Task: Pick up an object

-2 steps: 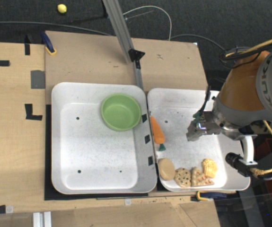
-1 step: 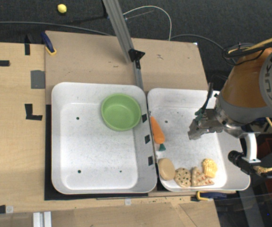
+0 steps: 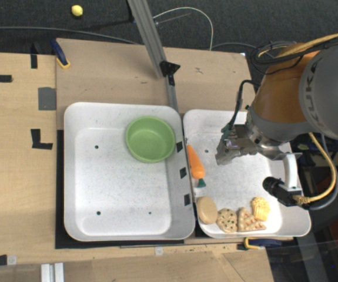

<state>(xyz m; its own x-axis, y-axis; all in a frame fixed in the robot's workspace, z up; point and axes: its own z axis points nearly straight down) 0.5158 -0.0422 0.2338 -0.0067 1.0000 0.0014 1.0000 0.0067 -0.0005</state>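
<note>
My gripper [image 3: 227, 151] hangs over the middle of the right bin [image 3: 210, 125], a little right of an orange carrot [image 3: 196, 163] that lies along the bin's left wall. Along the bin's front edge lie a tan bread roll [image 3: 206, 210], a chocolate-chip cookie [image 3: 227, 219], a waffle-like piece [image 3: 246, 221] and a yellow corn piece [image 3: 260, 208]. Nothing shows between the gripper's fingers.
A green bowl [image 3: 150, 138] sits at the back right of the left bin [image 3: 86, 175]. A grey pole [image 3: 151, 34] slants down to the divider between the bins. The arm's orange wrist band [image 3: 280, 96] looms over the right bin's far right side.
</note>
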